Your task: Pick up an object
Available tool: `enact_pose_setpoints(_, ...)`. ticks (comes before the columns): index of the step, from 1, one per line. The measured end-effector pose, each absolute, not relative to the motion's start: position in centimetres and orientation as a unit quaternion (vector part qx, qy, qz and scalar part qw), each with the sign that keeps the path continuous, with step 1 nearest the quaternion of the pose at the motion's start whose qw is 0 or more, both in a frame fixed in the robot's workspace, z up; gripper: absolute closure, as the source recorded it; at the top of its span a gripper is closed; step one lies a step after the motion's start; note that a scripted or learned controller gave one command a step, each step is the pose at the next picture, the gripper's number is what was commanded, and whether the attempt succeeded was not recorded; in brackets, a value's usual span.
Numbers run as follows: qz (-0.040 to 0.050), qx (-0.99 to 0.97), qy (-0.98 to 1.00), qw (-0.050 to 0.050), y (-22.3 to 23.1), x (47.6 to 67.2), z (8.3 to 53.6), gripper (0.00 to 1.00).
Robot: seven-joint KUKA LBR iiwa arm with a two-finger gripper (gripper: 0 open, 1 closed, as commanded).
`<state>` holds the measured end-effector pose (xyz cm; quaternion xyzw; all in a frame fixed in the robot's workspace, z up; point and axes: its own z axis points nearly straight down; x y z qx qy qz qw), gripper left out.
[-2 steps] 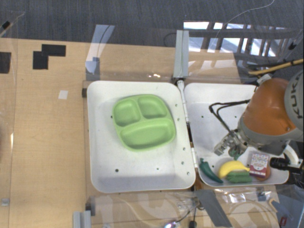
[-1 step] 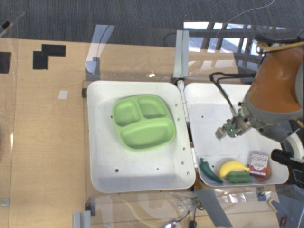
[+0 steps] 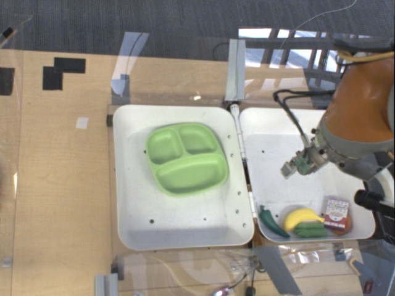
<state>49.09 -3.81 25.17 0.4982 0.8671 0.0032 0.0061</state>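
Note:
In the right bin [image 3: 271,165], several small toy foods lie along the near edge: a dark green pepper-like piece [image 3: 272,222], a yellow banana [image 3: 302,216], a green vegetable [image 3: 311,229], and a small red and white box [image 3: 337,212] on a red round item. My gripper [image 3: 299,165] hangs over the middle of the right bin, above and apart from these objects. Nothing shows between its fingers.
The left bin [image 3: 133,221] holds a light green divided plate [image 3: 185,158] near its centre. A metal divider [image 3: 242,159] separates the two bins. The orange and grey arm [image 3: 361,113] covers the right bin's far right side. A black cable [image 3: 290,113] loops over the bin.

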Motion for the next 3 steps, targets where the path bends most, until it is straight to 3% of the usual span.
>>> enact_pose_setpoints(1, 0.0010, 0.560, 0.829, 0.003, -9.84, 48.80, 25.93, 1.00)
enact_pose_setpoints(3, 0.0014, 0.621, 0.784, 0.002, -10.57, 48.81, 24.96, 1.00)
